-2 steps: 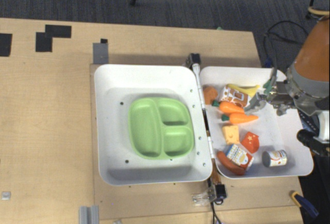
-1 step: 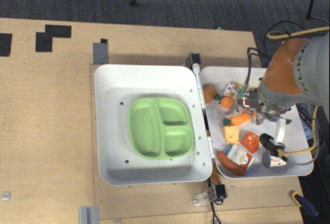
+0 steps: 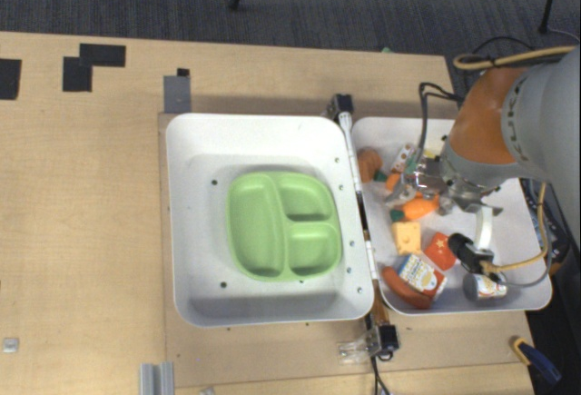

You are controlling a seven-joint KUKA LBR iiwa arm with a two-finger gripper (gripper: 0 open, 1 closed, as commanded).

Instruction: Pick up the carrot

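Observation:
The carrot (image 3: 418, 208) is a small orange piece with a bit of green at its left end. It lies in the right white bin (image 3: 536, 298), near the bin's middle. My gripper (image 3: 419, 183) hangs low over the bin, directly above the carrot's far side and very close to it. The grey arm with its orange band (image 3: 481, 125) reaches in from the right and hides the back right part of the bin. Nothing shows clearly as lifted off the bin floor.
Around the carrot lie a yellow wedge (image 3: 408, 238), a red piece (image 3: 439, 250), a small carton (image 3: 418, 273) on a red sausage, a brown piece (image 3: 368, 164) and a small can (image 3: 487, 287). The left bin (image 3: 191, 202) holds a green divided plate (image 3: 283, 224).

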